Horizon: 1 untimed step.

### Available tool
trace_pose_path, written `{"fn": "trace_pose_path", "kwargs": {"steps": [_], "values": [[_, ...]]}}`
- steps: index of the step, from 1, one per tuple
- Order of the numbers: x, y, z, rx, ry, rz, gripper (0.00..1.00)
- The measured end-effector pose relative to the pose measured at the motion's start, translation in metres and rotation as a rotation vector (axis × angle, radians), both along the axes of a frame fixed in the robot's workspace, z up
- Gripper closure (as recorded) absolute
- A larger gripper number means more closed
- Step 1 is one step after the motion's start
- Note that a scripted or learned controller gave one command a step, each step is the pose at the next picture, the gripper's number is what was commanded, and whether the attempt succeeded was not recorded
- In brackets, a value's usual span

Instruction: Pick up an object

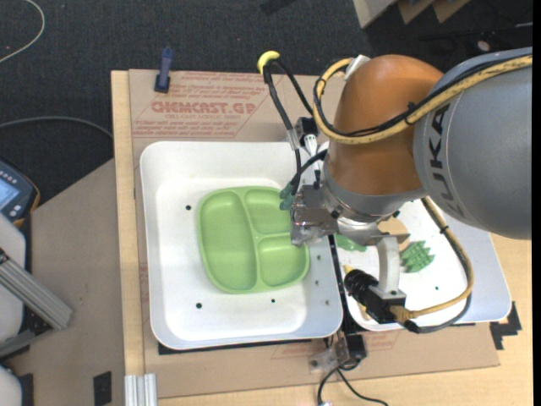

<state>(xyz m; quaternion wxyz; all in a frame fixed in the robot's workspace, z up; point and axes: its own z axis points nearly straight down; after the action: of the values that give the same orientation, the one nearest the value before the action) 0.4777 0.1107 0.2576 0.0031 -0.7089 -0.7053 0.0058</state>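
**Over the green tray's right edge, the arm hangs low**

Beneath the orange band, the gripper [303, 227] sits at the right rim of the green divided tray [252, 240], down by the seam between the two bins. Whether it is parted or closed on anything cannot be told from this slanted view, since the wrist body covers it from above.

That tray lies flat in the left bin [169, 227], three compartments up, its right side tucked under the wrist. It looks like the likeliest thing to be picked, and its raised rim gives a thin edge to pinch, which may be why the arm stands over the edge and not the middle.

A small green leafy piece [416, 256] rests in the right bin [482, 299], partly hidden by the arm. Yellow and black cables loop off the wrist over that bin. Both bins sit on a cardboard sheet [203, 100] on the tabletop.
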Motion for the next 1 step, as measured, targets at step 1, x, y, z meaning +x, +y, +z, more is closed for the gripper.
{"fn": "trace_pose_path", "kwargs": {"steps": [1], "values": [[0.0026,0.0137,0.1233,0.008,-0.026,0.008,1.0]]}}
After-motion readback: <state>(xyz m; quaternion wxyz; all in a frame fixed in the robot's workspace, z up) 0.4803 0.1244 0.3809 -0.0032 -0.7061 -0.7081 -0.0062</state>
